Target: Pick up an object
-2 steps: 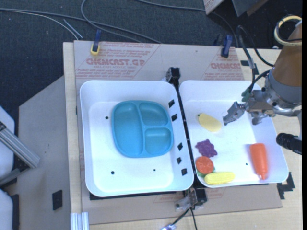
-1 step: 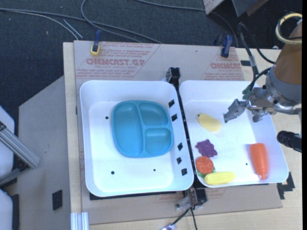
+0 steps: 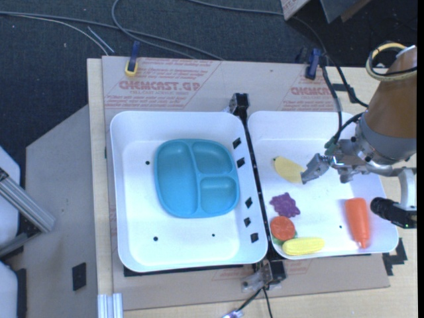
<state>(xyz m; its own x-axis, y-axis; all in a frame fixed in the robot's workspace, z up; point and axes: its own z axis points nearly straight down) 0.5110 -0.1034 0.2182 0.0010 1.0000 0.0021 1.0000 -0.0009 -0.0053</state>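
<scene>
Camera view | gripper [image 3: 311,171] low in right bin [image 3: 331,121], beside yellow piece [image 3: 287,169] (likely target, nearest) | jaw state cannot be told | nothing seen held | purple piece [image 3: 285,205], tomato [image 3: 283,228], corn [image 3: 303,246], carrot [image 3: 358,222] nearby | blue tray [image 3: 196,177] in left bin [image 3: 132,197].

There are 2 shallow white bins: the left bin [image 3: 126,197] and the right bin [image 3: 301,128]. The left has 1 blue divided plate [image 3: 196,177]. The right has 5 toy foods: 1 yellow banana [image 3: 287,169], 1 purple grape bunch [image 3: 285,205], 1 red tomato [image 3: 283,228], 1 corn cob [image 3: 304,246], 1 orange carrot [image 3: 358,221].
</scene>
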